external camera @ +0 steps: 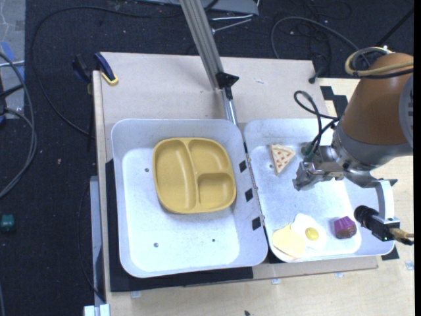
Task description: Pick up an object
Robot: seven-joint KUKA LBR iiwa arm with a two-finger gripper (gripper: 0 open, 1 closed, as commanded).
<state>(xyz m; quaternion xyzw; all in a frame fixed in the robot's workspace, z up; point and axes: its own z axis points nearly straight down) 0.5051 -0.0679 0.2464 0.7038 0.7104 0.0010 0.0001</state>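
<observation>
The gripper hung over the right bin, just right of the pizza slice — whether it was apart or together could not be told. Nothing showed in its grasp. The fried egg, a pale yellow piece touching it, and a purple object lay near the bin's front edge. The left bin held a yellow divided plate — upright, near its centre.

The table is being viewed from above at a slant; both bins are being framed from moderately far.
</observation>
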